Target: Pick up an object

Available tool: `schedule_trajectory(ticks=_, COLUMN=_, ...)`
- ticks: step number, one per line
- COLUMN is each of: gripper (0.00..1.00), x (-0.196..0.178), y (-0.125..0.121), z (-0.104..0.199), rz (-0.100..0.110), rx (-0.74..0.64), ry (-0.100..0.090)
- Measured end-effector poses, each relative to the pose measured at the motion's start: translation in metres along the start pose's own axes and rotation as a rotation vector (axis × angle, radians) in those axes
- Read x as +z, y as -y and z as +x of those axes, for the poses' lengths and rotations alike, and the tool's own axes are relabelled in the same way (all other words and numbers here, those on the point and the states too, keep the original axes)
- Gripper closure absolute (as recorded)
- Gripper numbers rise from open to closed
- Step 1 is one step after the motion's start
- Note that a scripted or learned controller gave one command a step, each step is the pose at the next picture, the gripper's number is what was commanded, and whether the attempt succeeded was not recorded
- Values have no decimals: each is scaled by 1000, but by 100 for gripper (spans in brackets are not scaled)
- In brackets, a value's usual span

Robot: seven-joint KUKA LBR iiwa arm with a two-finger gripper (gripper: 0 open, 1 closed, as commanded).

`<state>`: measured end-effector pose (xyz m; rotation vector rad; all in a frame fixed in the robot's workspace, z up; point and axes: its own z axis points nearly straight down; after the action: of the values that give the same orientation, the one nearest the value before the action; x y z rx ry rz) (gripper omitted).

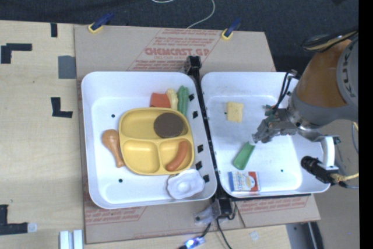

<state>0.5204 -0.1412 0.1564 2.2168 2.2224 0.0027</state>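
The arm (pixel 326 84) comes in from the right and its gripper (pixel 260 135) is low over the right bin (pixel 274 81), approx. in the middle of it. The tips are just at the far end of a green pickle (pixel 243 155), which lies tilted on the bin floor; touching or not, I cannot tell, and I also cannot tell if the tool is spread or pressed together, as the view is too small there. Nothing is seen lifted. In the same bin a yellow cheese cube (pixel 234 111) lies far-left of the tool, and a small carton (pixel 242 181) lies at the near wall, just near of the pickle. The left bin (pixel 96 90) holds a yellow tray (pixel 140 151) w/ a brown patty (pixel 168 124) and a sausage (pixel 179 156) in its compartments, a drumstick (pixel 112 146) to its left, and a white egg (pixel 185 185) at the near side.
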Motion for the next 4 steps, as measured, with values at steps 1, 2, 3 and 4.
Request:
schedule_trajectory(ticks=1, gripper=100, x=-43, y=0, z=-4, rz=1, rx=1, ry=0)
schedule_trajectory(ticks=2, gripper=100, x=-69, y=-1, z=-4, rz=2, rx=1, ry=0)
schedule_trajectory(ticks=3, gripper=100, x=-60, y=-34, z=29, rz=4, rx=-2, ry=-1)
schedule_trajectory(ticks=4, gripper=100, x=-72, y=-71, z=62, rz=2, rx=-3, ry=-1)
